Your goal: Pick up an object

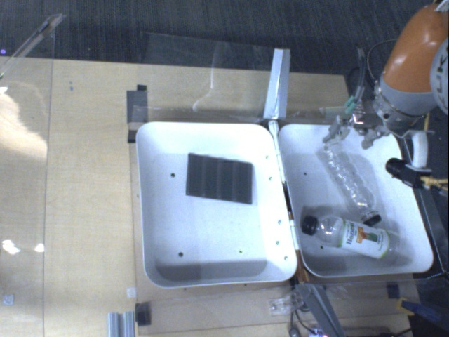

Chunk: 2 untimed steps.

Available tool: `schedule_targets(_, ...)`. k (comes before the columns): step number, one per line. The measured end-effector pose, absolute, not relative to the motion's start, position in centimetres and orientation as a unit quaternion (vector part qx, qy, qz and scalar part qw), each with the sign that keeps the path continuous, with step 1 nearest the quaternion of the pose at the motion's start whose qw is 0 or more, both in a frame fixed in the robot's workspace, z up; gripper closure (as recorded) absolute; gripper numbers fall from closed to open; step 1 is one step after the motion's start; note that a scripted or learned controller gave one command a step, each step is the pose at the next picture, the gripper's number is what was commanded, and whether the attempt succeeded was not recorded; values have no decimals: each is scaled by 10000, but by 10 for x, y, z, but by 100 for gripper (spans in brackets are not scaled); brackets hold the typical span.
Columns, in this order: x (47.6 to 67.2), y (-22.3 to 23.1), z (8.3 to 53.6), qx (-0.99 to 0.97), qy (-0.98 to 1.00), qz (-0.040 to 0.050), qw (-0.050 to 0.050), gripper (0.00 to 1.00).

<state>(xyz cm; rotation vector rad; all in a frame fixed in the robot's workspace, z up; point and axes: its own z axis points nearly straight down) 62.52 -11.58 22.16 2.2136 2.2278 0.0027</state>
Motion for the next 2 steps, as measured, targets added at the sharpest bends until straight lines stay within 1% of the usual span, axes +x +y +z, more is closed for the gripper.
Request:
schedule_targets(1, 587, -195, 109, 7010, 7131, 4, 9, 0)
schedule_targets(2, 546, -205, 89, 6085, 7936, 28, 50, 0)
